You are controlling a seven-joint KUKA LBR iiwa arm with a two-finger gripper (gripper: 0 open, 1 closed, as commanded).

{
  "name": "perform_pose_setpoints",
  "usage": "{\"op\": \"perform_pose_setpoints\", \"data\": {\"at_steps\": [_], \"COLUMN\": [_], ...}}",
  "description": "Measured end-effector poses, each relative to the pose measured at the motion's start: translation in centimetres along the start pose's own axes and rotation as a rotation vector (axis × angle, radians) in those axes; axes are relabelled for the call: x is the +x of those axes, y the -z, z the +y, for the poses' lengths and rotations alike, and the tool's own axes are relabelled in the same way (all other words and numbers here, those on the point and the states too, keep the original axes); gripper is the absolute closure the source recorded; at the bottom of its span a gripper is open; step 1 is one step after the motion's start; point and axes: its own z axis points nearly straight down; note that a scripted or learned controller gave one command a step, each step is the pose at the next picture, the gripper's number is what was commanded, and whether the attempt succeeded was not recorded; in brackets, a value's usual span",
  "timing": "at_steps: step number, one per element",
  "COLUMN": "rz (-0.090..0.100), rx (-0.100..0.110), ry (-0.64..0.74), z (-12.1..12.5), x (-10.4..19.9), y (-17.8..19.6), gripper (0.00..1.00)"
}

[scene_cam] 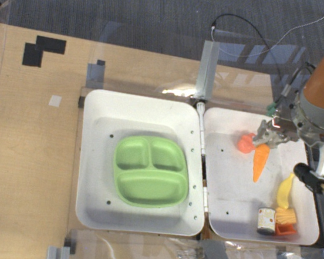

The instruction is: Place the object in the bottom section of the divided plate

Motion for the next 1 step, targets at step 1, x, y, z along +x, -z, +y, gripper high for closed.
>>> {"op": "perform_pose_setpoints", "data": {"at_steps": [1], "rz": [0.001], "rx": [0.003], "ry": [-0.109], "z": [-6.12], "x": [7.52], "y": [0.71], "gripper": [1.00]}}
